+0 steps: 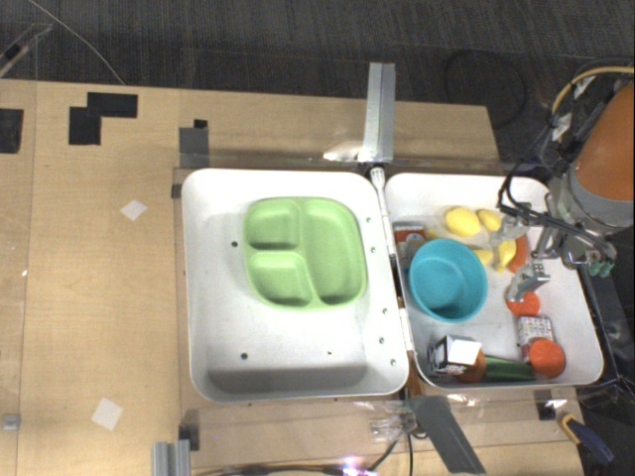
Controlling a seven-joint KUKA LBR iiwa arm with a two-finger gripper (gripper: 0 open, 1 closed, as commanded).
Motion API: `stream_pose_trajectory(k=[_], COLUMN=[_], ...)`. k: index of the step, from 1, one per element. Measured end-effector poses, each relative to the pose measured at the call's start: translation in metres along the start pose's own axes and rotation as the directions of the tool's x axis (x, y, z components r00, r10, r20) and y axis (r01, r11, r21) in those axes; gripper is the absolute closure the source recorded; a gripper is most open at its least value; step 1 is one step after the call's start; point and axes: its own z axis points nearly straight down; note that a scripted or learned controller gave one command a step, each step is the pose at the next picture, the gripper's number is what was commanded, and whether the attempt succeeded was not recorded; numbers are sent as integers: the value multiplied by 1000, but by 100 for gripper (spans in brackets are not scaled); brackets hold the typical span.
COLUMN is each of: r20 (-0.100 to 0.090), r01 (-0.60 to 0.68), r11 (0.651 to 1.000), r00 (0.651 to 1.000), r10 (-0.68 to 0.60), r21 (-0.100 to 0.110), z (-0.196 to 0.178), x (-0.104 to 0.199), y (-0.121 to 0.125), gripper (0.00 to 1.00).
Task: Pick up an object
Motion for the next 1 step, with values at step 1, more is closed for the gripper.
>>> stream_pose_trajectory(k=[1], r20=[-8], r01=[-27], r11=[1000], r00=[1000], r10=[27], r21=[-1], z=[89], x=[6], y=[-41], gripper=[0])
